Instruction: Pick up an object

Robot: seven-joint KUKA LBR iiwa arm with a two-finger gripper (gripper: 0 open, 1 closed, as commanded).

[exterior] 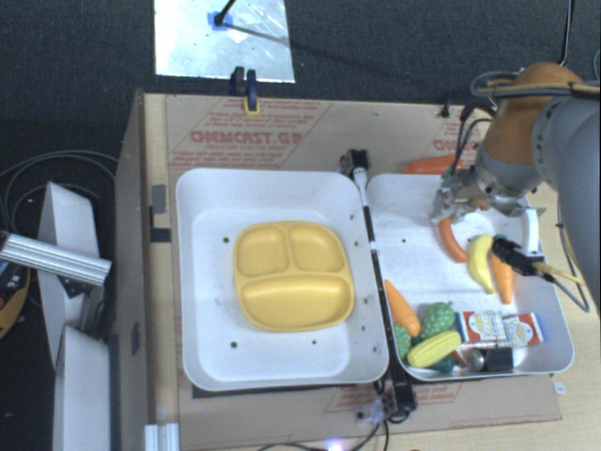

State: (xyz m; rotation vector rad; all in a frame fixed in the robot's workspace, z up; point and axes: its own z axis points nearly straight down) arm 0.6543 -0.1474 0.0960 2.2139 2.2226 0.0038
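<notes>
Two bins: the left shallow white bin (202, 280) has a yellow three-compartment plastic plate (292, 275) in it, the right shallow white bin (413, 205) has all the toy food, so that's where the pick is.
Gripper: the metal gripper (457, 202) sits low over the far side of the right bin, honestly cannot tell how it's set from this angle.
Closest target: small orange toy carrot (453, 240) lying just beside the gripper, with the yellow toy banana (481, 262) right next to it and another orange carrot (502, 280) touching the banana.
Other stuff: long orange carrot (403, 309), green broccoli piece (435, 318), yellow corn cob (434, 349) and a red-and-white carton (500, 327) crowd the near corner.
My advice: go for the small carrot, line up across its narrow width, come straight down so the banana doesn't get nudged.
Watch out: it's round and slick looking, a shallow pinch will likely slip.
</notes>
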